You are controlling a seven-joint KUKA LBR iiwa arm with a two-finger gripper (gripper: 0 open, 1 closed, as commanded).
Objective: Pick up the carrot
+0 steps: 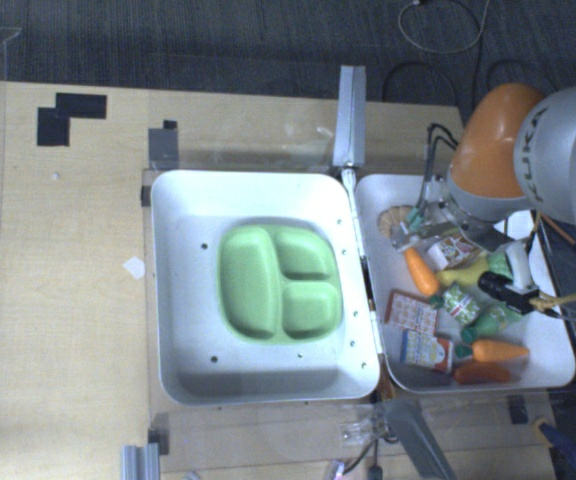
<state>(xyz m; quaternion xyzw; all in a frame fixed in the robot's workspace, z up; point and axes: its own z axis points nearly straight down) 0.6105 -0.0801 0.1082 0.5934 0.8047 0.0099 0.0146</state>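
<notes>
An orange carrot lies tilted in the right bin, near its left wall, thick end toward the bin's middle. A second carrot lies almost level near the bin's front right corner, just above a reddish item.

Grey arm, glossy orange band, black cables

Orange carrot, green tray, white bins, grey arm with orange band
</notes>
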